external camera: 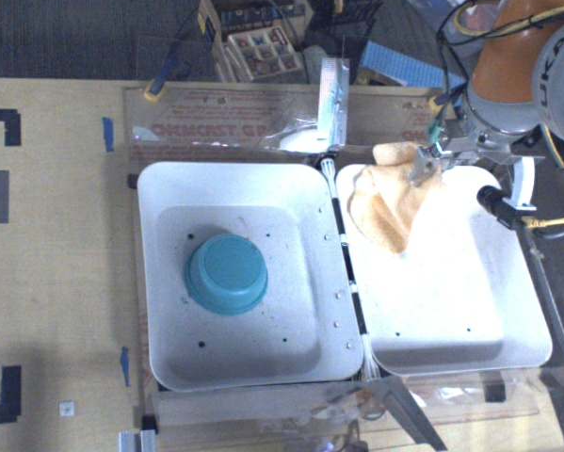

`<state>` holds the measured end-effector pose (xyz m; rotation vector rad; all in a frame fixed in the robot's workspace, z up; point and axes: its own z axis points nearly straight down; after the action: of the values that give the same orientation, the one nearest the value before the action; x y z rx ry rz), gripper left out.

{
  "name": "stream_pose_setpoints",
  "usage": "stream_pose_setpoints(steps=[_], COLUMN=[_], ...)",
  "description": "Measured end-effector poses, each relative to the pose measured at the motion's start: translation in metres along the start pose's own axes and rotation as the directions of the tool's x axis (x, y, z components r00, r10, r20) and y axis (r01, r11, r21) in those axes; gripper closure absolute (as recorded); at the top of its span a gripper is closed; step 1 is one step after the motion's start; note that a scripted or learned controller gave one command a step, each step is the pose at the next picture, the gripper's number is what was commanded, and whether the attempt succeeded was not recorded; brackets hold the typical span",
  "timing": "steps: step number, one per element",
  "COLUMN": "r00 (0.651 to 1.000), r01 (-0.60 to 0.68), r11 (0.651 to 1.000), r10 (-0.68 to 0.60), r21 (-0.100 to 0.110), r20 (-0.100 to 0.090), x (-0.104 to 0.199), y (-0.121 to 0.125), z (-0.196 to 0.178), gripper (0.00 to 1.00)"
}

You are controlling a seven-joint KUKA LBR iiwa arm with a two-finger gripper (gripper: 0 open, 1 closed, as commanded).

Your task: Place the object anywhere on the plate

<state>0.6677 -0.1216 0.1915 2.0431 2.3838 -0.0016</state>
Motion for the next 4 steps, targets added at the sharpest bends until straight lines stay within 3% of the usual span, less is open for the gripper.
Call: stream_pose_setpoints(steps=[1,2,3,4], r00=[1.000,0.920,0.699,0.368], r01=[0.002,0.391,0.716,0.930], r11=[1.000,0.920,0.699,0.368], r10=[-0.002,-0.391,-0.716,-0.930], r21=[-0.003,-0.001,-0.003,-0.004], r20=[0.000,-0.002,0.001,0.002], x=[0.000,0.051,0.089,0.135], y=[0.001,-0.008,-0.021,-0.028], z=[-0.034,-0.025,-0.026,-0.020], gripper=[1.00,1.00,1.00,1.00])
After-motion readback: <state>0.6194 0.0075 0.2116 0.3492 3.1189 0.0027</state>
